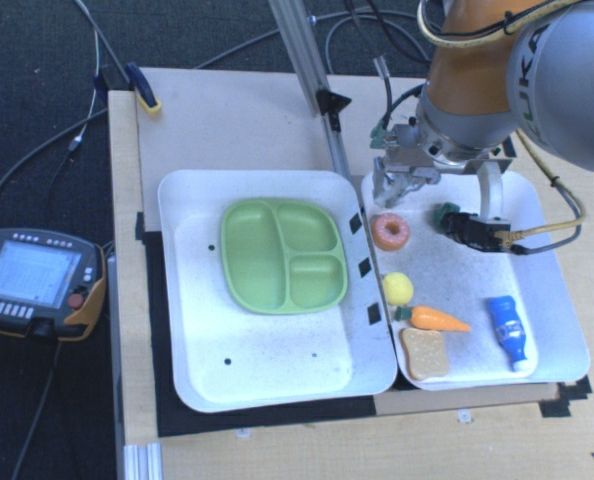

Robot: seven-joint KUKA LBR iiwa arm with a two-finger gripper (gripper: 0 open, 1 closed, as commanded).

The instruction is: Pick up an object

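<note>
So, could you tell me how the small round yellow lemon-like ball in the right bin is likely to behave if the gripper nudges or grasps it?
The small round yellow ball looks apt to roll, being nearly spherical on the flat right bin floor. Its smooth curve may slip from the gripper. The orange carrot just below it might stop it.

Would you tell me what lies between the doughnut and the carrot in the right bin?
In the camera view, a yellow lemon lies between the doughnut and the carrot.
</note>
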